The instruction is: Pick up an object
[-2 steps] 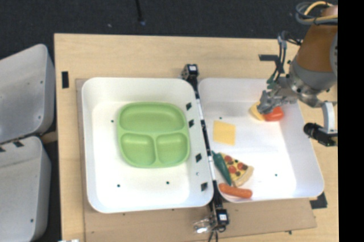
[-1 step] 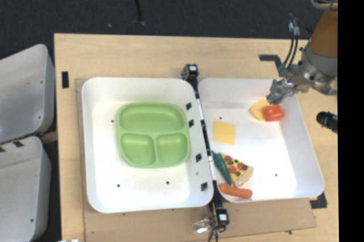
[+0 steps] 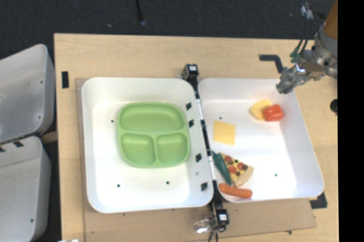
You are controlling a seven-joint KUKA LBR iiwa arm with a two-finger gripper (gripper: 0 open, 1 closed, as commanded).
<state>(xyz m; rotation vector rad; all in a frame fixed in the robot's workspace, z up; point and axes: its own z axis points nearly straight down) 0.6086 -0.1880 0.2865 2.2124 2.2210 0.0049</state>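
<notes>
Gripper [image 3: 286, 83] above right bin's [image 3: 296, 178] far corner, jaw state indiscernible; red-and-yellow toy [image 3: 268, 111] lies nearby; green tray [image 3: 153, 134] in left bin [image 3: 96, 178]

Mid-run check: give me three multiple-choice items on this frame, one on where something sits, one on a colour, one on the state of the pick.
1. Where is the green divided plate?
A. In the left bin
B. In the right bin
C. On the bare bench

2. What colour is the flat square piece near the middle divider?
A. Blue
B. Yellow
C. Black

3. How does the gripper stand to the objects?
A. It grips the pizza slice
B. It rests on the green plate
C. It sits at the right bin's upper right corner, touching no object

Answers: 1 A, the plate lies inside the left bin. 2 B, the square is plainly yellow. 3 C, the pizza slice and the red piece lie apart from it.
</notes>
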